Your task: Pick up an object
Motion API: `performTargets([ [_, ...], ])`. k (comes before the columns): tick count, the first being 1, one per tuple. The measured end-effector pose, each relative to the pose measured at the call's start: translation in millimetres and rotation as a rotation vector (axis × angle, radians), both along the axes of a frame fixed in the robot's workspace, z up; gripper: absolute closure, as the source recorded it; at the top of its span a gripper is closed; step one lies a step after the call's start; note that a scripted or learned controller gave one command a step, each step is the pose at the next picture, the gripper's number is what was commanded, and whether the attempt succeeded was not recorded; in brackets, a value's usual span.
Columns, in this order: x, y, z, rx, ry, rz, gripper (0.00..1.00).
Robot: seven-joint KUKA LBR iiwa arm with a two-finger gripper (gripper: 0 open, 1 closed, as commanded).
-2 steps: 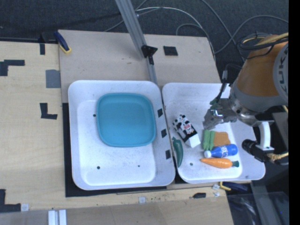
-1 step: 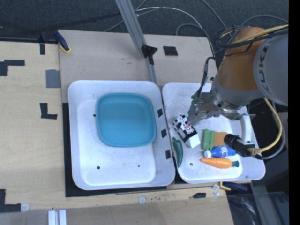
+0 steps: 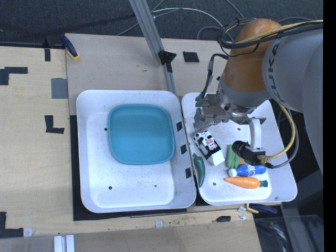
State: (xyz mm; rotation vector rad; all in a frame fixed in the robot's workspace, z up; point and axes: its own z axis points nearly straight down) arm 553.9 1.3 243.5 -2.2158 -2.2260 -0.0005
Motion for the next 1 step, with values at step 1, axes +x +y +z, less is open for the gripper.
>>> performTargets([
  [1,11.3,42.8,-10.7,0.000,0.001,-0.001,1.00],
])
